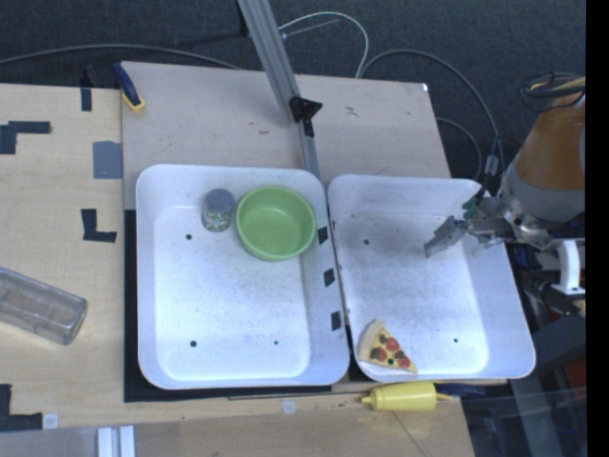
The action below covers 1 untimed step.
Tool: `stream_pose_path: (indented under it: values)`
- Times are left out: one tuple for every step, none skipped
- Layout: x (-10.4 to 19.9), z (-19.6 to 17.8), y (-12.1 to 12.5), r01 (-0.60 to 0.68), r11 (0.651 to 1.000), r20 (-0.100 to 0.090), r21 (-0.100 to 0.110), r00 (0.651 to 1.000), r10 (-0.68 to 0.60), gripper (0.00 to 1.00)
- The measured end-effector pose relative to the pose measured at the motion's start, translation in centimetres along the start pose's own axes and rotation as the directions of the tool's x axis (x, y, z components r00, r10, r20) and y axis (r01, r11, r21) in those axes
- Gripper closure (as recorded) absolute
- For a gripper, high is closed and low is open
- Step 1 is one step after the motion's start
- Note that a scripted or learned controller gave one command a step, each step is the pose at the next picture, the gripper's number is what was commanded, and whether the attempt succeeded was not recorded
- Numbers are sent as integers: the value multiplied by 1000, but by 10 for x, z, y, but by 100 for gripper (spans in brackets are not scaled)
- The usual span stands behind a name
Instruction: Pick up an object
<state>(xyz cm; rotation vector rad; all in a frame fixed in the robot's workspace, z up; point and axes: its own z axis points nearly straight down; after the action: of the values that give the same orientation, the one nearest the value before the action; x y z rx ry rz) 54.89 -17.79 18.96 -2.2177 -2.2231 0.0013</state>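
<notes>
The pizza slice [385, 347], lying flat in the right bin's [495, 350] near-left corner, looked light, thin and probably stiff, best pinched across its edges, while the tool [445, 238] hung over that bin's upper right, tilted leftward, empty, its opening impossible to judge.

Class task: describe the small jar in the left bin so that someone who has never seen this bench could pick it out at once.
Start at the left shallow white bin. Near its far edge sits a round green plastic bowl; touching the bowl's left side stands the small jar with a grey lid. It is much smaller than the bowl, grey-topped and speckled below.
</notes>
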Motion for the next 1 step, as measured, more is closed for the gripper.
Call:
stream_pose_path:
  values:
    - [0, 0, 0, 0, 1000, 0, 0, 1000, 0, 0]
